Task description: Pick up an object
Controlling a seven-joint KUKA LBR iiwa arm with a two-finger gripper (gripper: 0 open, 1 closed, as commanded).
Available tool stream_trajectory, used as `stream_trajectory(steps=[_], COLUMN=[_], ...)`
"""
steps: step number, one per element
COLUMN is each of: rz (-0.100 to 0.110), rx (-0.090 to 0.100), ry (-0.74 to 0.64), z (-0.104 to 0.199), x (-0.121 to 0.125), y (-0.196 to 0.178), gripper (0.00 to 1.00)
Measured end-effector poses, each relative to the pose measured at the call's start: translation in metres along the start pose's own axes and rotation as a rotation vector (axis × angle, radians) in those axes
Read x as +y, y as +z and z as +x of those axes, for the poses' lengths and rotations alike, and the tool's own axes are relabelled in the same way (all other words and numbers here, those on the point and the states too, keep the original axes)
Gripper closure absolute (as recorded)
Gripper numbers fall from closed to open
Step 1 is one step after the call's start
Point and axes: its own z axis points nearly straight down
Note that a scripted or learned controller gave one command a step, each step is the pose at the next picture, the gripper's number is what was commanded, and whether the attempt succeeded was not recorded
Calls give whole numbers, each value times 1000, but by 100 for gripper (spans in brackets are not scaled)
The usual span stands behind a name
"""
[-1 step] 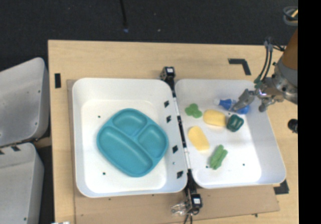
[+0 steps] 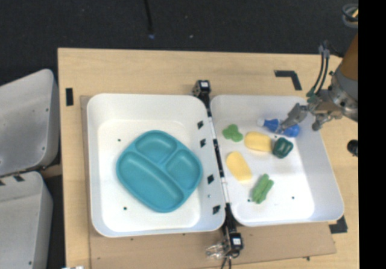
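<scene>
Several small objects lie in the right bin [image 2: 319,201]. A blue piece [image 2: 272,123] sits near the far side. Beside it are a dark green piece [image 2: 282,148], two yellow pieces [image 2: 257,142] [image 2: 239,166], a small green piece [image 2: 232,133] and a green pod-like piece [image 2: 262,189]. My gripper [image 2: 300,129] hangs at the bin's far right and stands open. One finger [image 2: 293,118] crosses over the blue piece. Nothing shows between the fingers.
The left bin [image 2: 99,201] holds a teal divided plate [image 2: 158,169]. A black-clipped rim [image 2: 212,153] divides the two bins. The arm comes in from the right, over the right bin's far corner. The wooden bench [image 2: 151,69] surrounds both bins.
</scene>
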Motion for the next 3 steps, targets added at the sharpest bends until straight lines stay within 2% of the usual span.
stream_trajectory(steps=[2, 3], rz=[4, 2], rx=[0, -1], ry=[2, 5], z=[-9, -10], x=[-4, -4], y=[99, 130], gripper=[0, 0])
